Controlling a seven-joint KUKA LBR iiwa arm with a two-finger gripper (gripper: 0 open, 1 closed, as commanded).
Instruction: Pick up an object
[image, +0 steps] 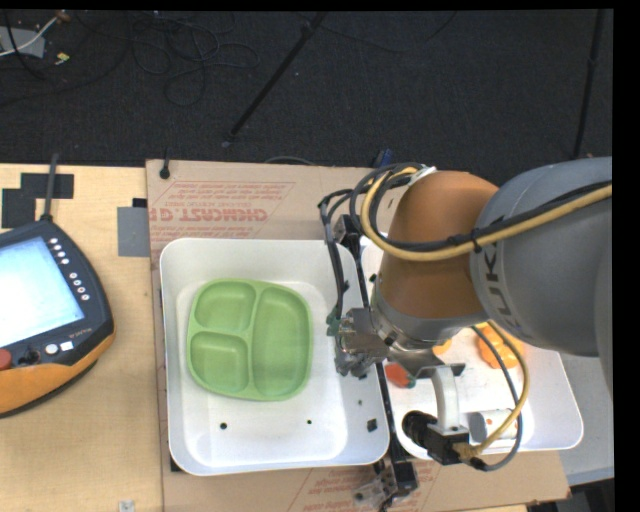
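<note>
Candidates first: small red-orange piece (398, 376) in the right bin (560, 425), just beside the pincer (355, 350) on its right and partly under the wrist, shape hard to read. Orange object (497, 350) further right of the pincer in the same bin, mostly hidden by the arm, so only a curved bright edge is visible. Green plate (250, 340) lies flat in the left bin (185, 400), left of the pincer and near it but not touching: light green, rounded corners, three compartments, two small on its left, one long on its right. The arm (540, 260) comes in from the right, its orange band (440, 240) above the wrist, wrist pointing down, putting the pincer over the divider between the two bins. Can't tell the pincer's state, the wrist blocks it, and nothing visible in its grasp. Beyond the pincer: cardboard sheet (230, 205), then black cloth (300, 80).
</note>
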